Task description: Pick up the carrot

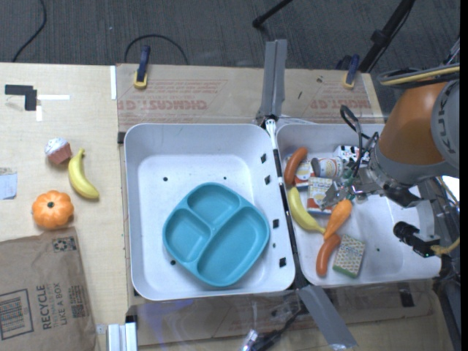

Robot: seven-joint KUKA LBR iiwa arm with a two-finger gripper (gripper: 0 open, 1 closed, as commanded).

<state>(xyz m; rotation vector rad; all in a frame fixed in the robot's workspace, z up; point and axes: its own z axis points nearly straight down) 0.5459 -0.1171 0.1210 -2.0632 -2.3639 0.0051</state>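
Glossy white plastic bins (146, 269), matt plywood bench (44, 123).

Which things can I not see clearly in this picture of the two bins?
- Gripper, camera view: the fingers are too small and cluttered to tell open from shut, or whether they touch the carrot.
- Small items behind the carrot: crowded and blurred, so their kind is unclear.
- Arm: cut off by the right edge.
- Brown paper bag: cut off by the lower left corner.

Blue divided plate (216, 232) in left bin (139, 218) — banana (81, 175), pumpkin (53, 210) outside.
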